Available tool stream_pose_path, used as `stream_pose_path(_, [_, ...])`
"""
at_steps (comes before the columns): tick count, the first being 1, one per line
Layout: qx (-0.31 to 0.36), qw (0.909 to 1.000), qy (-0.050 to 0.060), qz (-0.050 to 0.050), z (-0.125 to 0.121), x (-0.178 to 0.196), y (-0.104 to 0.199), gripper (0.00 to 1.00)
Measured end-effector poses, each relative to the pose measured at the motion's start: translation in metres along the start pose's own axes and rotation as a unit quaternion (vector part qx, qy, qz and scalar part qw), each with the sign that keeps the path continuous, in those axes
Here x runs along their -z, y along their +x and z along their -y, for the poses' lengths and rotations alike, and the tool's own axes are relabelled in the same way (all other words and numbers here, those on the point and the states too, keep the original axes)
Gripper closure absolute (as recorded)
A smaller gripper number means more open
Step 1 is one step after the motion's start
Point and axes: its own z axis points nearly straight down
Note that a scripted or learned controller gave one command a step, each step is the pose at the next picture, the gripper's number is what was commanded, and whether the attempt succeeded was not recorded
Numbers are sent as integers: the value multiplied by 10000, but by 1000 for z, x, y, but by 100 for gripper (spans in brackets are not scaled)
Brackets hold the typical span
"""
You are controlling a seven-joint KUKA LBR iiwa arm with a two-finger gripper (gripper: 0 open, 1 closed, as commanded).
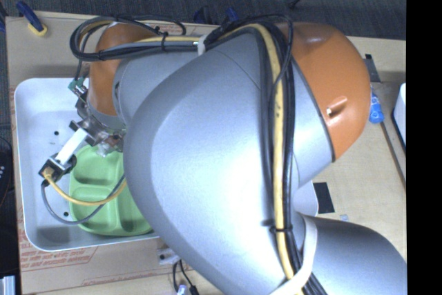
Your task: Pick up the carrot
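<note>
My arm (235,148) covers most of the camera view, its grey body and orange band lying across the bench. The gripper (102,140) hangs over the left white bin (27,121), right at the upper edge of a green divided tray (97,190). The wrist's orange band (103,79) is just above it. A small white and black fitting (59,157) with a yellow cable (83,198) sticks out to the gripper's left, over the bin floor. The arm hides the right part of this bin and what lies under it.
The green tray fills the bin's lower middle. Bare bin floor lies along the left wall. A blue clip (31,16) lies on the bench beyond the bin's far left corner, and a blue object (375,110) at the right.
</note>
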Motion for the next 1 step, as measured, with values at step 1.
stream_pose_path(1, [1558,9875,58,216,-27,181,-19,100])
